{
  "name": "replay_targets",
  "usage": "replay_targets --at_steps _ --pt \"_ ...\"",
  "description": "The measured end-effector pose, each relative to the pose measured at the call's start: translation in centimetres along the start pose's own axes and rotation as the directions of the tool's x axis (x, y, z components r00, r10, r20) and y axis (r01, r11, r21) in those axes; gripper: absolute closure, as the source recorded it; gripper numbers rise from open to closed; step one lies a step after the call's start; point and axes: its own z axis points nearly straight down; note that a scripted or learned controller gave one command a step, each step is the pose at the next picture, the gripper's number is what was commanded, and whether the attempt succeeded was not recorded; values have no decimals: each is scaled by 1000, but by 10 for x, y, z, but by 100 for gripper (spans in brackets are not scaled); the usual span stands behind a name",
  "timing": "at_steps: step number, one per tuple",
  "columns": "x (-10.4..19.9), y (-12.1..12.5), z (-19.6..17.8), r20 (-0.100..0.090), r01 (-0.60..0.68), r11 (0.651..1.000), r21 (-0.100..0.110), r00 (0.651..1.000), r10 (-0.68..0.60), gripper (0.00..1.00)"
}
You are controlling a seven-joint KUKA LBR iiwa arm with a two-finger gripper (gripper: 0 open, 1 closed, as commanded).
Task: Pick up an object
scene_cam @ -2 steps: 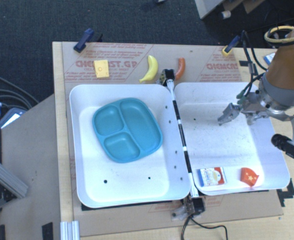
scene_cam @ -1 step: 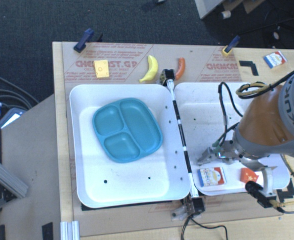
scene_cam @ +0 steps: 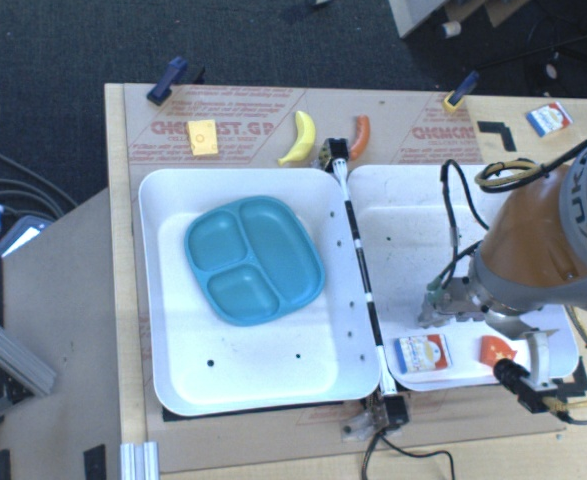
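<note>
The claw (scene_cam: 441,306) is being held low over the right bin (scene_cam: 403,203), and its state cannot be told, since it is being masked by the arm (scene_cam: 533,238). Nothing is being seen carried. The step in hand is being judged as the approach, with no grasp yet made. A small card (scene_cam: 420,353) is lying just below the claw on the bin floor, and an orange block (scene_cam: 496,349) is lying to the claw's lower right. A blue tray (scene_cam: 254,258) is resting well to its left, in the left bin (scene_cam: 173,268). A short descent onto the card is probably being called for next; being flat, it is likely being hard to pinch.
</note>
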Motion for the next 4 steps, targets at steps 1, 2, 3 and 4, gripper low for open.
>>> replay_targets --at_steps 1,2,3,4 --pt "75 -1 -90 -2 4 1000 2 1000 -4 100" --pt "100 -1 -90 -1 3 1000 2 1000 -3 100" --pt "135 8 -90 -1 3 1000 1 1000 -3 100" --pt "203 25 -51 -1 3 1000 2 1000 -3 100"
